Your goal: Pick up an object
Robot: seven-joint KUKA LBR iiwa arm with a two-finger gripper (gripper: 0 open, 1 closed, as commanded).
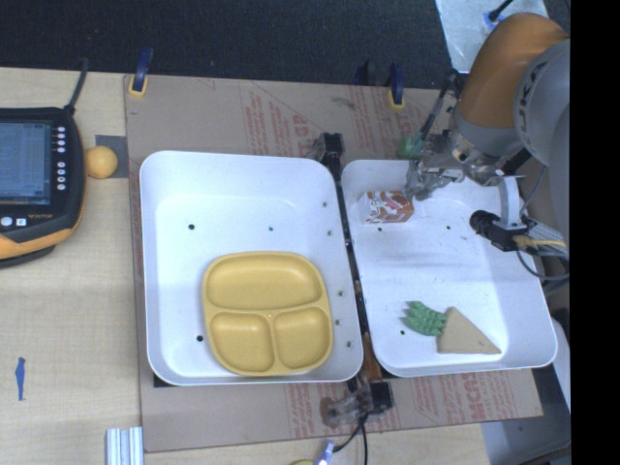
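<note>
Nearest the camera, a clamp [354, 405] is seen at the front edge where the two white bins meet. Left bin [165, 260] is taken up in its front half by a yellow divided plate [268, 311], three compartments, lying flat. Right bin [523, 352] carries a green toy [422, 318] touching a tan wedge [467, 336] near the front rim, and a red-and-white packet [388, 205] at the back left corner. The gripper [423, 184] is seen low at the back of the right bin, just beside the packet on its right, with the grey arm [504, 85] and its orange band reaching in from the right. Nothing is seen between the fingers; whether they are open or closed cannot be told, the view being too small and cluttered there. A black-and-orange pendant [34, 182] with a screen lies on the bench [68, 356] far left, an orange ball [101, 161] just beside it. Brown cardboard [242, 105] is laid under both bins.
</note>
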